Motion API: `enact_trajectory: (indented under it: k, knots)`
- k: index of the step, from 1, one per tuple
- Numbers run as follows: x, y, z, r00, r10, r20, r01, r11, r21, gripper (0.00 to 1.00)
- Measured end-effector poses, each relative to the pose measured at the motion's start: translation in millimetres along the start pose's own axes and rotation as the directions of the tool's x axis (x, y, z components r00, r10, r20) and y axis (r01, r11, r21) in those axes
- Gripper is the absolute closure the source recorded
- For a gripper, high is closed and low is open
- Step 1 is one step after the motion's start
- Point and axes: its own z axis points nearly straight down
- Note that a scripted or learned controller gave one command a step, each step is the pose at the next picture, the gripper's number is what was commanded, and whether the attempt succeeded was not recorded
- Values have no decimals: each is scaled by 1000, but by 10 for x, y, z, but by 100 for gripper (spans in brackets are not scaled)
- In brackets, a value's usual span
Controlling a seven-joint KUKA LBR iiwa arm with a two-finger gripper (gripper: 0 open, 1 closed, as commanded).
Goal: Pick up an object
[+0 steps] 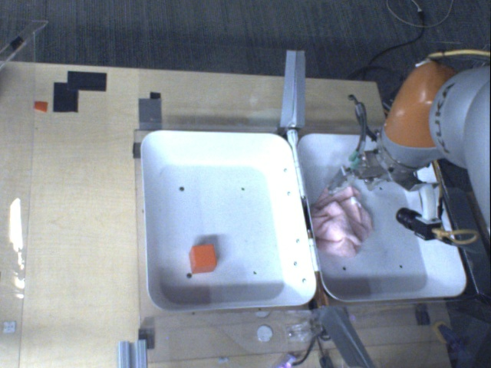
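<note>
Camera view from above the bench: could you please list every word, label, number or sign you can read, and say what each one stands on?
None: no legible text anywhere.
The black shapes and small orange square on the bench are plain markers, carrying no letters.
The orange block, pink cloth and both white bins bear no printing.
The arm shows no readable label.

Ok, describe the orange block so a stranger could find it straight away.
Two white bins sit side by side; take the left bin, away from the arm. The orange block lies near its front left corner, alone on the bin floor. It is small, cube-like and bright orange, unlike the soft pink cloth in the right bin.
</note>
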Motion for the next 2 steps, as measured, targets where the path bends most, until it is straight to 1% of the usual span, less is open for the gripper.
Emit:
enact_trajectory:
  k: [1,2]
  knots:
    - [107,-493,83,996,-85,3,86,996,-10,0]
    - [108,-461,-41,996,-87,6,87,996,-18,100]
